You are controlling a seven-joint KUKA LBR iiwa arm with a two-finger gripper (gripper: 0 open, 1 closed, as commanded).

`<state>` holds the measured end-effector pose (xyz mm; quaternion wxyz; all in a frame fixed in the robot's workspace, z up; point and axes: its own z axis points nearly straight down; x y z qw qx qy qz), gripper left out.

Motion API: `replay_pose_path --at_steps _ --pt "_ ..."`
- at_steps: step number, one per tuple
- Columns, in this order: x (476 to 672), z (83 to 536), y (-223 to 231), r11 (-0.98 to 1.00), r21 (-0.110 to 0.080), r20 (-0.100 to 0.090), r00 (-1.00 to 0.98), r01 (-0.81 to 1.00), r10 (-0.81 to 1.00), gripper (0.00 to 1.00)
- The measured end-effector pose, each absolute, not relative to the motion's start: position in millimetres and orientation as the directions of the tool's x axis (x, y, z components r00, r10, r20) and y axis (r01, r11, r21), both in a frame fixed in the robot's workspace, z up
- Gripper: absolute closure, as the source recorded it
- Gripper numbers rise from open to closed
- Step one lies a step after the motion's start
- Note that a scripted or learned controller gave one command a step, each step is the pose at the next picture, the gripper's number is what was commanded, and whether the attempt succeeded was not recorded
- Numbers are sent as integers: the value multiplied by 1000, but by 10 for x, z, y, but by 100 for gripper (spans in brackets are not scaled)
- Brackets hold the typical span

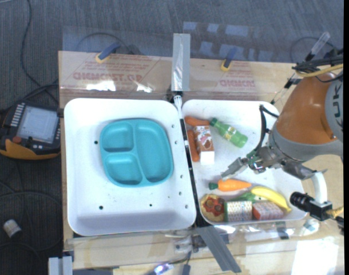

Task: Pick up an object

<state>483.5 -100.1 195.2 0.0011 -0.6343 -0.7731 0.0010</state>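
Where grey carpet surrounds the bench (123,67), two white bins sit side by side, the left bin (83,171) holding a teal plate (134,152). Reaching from the right, the gripper (238,166) hovers, apparently released and grasping nothing, just above the carrot (234,184) in the right bin (237,110).

Teal divided plate (134,152) in left white bin (83,211). Handheld controller (30,130) with screen on grey carpet (77,10), left of bench (123,70). Loose cables (27,56) on carpet nearby.
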Motion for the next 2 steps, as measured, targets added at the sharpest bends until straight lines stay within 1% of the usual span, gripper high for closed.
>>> replay_pose_path --at_steps 1,2 --pt "4841 1004 -1123 296 0 0 -296 955 955 0" --pt "4880 923 -1177 333 11 2 -333 943 943 0"
